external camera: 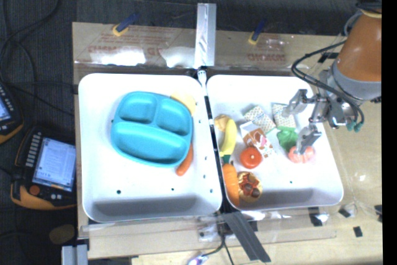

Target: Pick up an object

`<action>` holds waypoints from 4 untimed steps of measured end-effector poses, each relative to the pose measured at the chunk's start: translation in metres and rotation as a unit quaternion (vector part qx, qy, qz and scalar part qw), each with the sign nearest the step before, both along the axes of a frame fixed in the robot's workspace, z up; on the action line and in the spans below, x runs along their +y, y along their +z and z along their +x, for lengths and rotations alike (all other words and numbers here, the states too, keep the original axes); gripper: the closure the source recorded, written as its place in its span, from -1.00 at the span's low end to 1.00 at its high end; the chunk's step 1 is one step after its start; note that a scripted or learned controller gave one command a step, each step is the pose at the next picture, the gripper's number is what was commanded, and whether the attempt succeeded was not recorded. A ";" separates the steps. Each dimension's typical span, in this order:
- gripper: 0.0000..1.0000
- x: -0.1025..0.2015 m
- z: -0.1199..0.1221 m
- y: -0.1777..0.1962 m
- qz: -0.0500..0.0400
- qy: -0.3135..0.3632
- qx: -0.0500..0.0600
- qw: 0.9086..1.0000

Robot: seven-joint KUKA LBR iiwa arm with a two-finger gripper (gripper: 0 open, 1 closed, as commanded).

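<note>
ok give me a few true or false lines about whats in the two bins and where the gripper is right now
1. The blue divided plate lies in the left bin. True.
2. The gripper is over the left bin. False: it is over the right bin, near its right side.
3. A banana lies in the right bin beside the wall between the bins. True.
4. The tomato rests on the blue plate. False: it is in the right bin, among the other toy foods.
5. An orange carrot pokes out from the plate's lower right edge. True.
6. The pink item is in the left bin. False: it is in the right bin, by the gripper's lower finger.
</note>
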State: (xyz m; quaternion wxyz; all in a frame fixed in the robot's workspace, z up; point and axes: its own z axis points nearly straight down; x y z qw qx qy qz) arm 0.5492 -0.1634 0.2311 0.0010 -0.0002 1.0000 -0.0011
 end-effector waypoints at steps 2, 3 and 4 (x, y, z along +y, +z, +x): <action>-1.00 -0.028 0.050 -0.127 0.000 -0.265 -0.002 0.964; -1.00 0.048 0.078 -0.141 0.001 -0.391 -0.004 0.920; -1.00 -0.001 0.084 -0.142 0.000 -0.303 -0.005 0.953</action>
